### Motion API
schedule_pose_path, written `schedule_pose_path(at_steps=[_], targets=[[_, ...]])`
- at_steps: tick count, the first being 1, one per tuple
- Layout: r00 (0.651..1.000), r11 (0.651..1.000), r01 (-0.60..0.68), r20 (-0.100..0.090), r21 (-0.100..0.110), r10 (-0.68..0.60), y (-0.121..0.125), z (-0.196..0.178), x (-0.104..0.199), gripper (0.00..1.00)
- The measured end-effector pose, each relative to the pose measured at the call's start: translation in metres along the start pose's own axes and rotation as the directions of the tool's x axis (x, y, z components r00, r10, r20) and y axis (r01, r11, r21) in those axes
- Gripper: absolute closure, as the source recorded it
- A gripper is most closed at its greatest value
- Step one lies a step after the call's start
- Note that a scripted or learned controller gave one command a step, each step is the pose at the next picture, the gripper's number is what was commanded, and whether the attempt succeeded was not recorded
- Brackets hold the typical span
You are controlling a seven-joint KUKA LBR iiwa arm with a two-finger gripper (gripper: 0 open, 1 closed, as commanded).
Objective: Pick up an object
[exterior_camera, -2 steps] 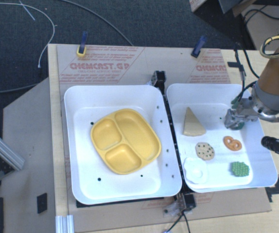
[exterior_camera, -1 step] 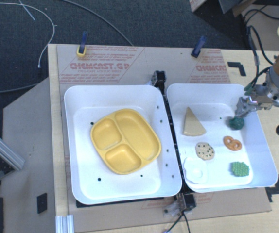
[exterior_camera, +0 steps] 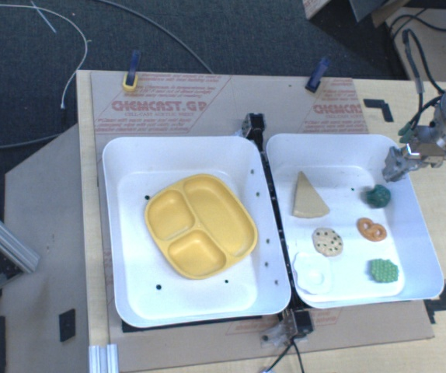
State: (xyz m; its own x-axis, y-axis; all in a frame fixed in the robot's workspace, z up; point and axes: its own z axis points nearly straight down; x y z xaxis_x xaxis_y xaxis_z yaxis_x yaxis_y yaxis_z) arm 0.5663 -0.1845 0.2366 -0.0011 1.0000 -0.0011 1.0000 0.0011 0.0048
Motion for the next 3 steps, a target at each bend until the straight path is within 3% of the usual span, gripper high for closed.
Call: schedule_pose_path(at_steps=[3], targets=[[1.0,1.0,0.004,-0.004,0.008,-0.004,-0.036,0.011,0.154,1.0]])
